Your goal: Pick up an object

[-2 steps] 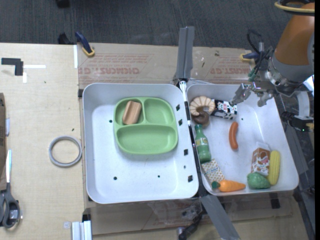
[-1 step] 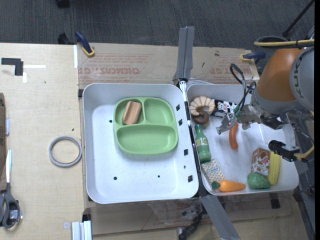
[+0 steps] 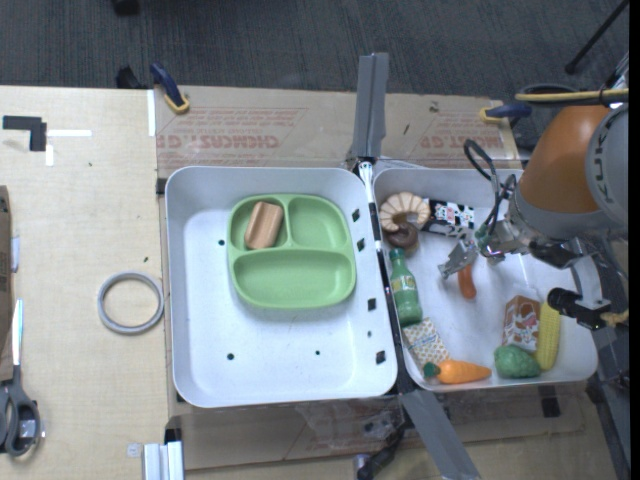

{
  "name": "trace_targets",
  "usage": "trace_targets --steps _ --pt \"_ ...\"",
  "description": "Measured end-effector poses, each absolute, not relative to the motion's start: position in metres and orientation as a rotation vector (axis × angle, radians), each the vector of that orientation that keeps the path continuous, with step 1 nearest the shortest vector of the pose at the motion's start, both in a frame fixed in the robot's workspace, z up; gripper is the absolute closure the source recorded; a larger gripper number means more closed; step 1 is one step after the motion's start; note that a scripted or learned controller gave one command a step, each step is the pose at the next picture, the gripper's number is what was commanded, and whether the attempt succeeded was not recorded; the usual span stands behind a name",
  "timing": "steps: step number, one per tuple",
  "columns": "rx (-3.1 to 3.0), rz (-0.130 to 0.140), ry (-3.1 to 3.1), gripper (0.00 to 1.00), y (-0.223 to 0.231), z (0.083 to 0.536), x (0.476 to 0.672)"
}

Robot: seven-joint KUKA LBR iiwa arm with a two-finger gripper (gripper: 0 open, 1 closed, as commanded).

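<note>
My gripper (image 3: 463,261) reaches into the right bin (image 3: 490,183) from the right and hangs over its middle. A small orange piece (image 3: 467,285) lies directly under the gripper's tip; whether they touch cannot be told. Around it in that bin are a green bottle (image 3: 404,286), a ring-shaped pastry (image 3: 404,214), a black-and-white carton (image 3: 451,215), a patterned packet (image 3: 427,342), a carrot (image 3: 463,372), a green vegetable (image 3: 517,361), a corn cob (image 3: 548,334) and a red box (image 3: 520,319).
The left bin (image 3: 200,298) holds a green divided plate (image 3: 293,278) with a tan bun (image 3: 263,224) in its upper left section. On the bench to the left lie a tape ring (image 3: 130,301) and scissors (image 3: 15,413). A blue clamp (image 3: 169,86) sits at the back.
</note>
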State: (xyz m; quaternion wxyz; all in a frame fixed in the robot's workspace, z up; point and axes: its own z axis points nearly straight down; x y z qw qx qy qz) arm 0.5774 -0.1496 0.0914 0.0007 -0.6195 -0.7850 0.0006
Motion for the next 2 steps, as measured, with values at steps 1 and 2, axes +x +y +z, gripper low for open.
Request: trace_targets --steps 1,2 --pt "-2.383 0.003 -2.043 0.00 -0.1317 0.0912 0.5651" --pt "-2.385 0.004 -2.040 1.00 -0.1326 0.0999 0.5650"
